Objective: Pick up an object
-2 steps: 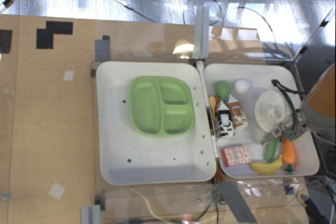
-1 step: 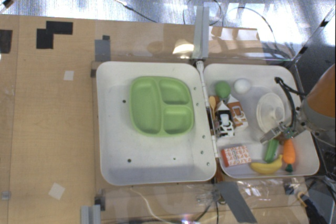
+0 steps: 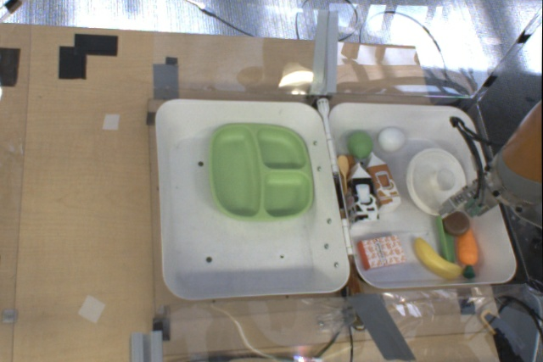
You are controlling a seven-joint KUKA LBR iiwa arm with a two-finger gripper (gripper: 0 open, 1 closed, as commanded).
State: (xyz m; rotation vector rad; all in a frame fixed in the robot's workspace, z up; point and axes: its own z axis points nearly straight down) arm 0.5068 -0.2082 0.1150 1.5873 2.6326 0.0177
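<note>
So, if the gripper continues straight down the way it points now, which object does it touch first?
Probably the small brown round object, which lies right under the gripper in the right white bin. The orange carrot and the white round dish sit close beside it. Depth is unclear from this slanted view.

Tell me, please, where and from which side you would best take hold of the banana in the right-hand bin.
I would grip the banana across its thick middle, coming straight down from above. It lies flat on the bin floor, curved, with bare floor on its near side. The carrot sits close at its right end, so the fingers should probably close across the middle or left half, away from that crowding.
</note>
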